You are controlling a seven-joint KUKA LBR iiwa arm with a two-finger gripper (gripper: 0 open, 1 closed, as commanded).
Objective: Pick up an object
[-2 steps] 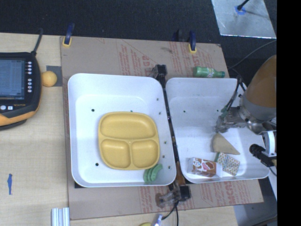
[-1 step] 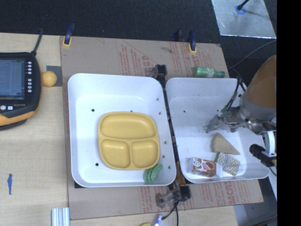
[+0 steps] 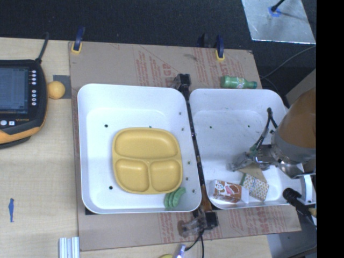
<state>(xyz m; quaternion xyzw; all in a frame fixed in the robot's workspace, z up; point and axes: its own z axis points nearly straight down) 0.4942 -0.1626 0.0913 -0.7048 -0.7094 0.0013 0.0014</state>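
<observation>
The gripper (image 3: 248,163) is seen low in the right bin (image 3: 231,104), its grip not discernible. Just beneath it, near the front wall, a patterned packet (image 3: 256,187) and a brown-and-white wrapper (image 3: 228,191) are lying flat.

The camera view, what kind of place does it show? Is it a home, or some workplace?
Most likely a robotics lab bench, not a home. Two white bins sit on cardboard held down by clamps, a handheld control pendant lies at the left, and a grey arm with its gripper reaches into the right-hand bin.
</observation>
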